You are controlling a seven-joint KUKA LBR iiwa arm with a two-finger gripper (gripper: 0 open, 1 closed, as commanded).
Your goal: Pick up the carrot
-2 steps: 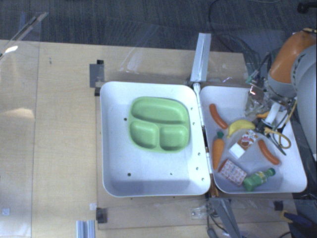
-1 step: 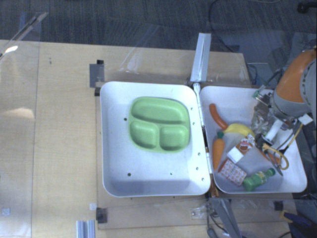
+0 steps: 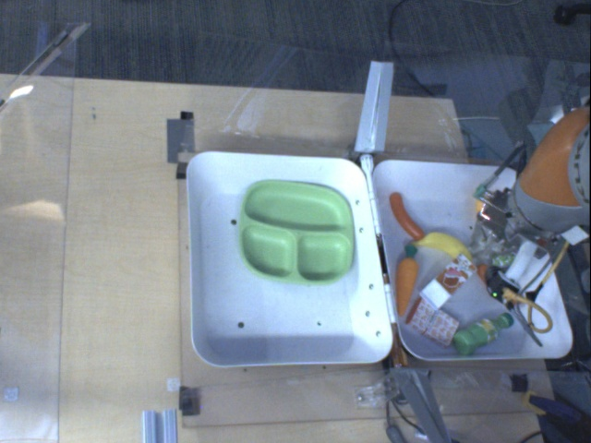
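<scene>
My tool (image 3: pixel 492 258) hangs over the right bin (image 3: pixel 554 344), clear of the carrot (image 3: pixel 405 285); its grip state I cannot tell.

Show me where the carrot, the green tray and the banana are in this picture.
carrot (image 3: pixel 405 287): camera view, middle of its orange body.
green tray (image 3: pixel 297 208): camera view, ridge between its compartments.
banana (image 3: pixel 441 245): camera view, middle of its yellow curve.
</scene>
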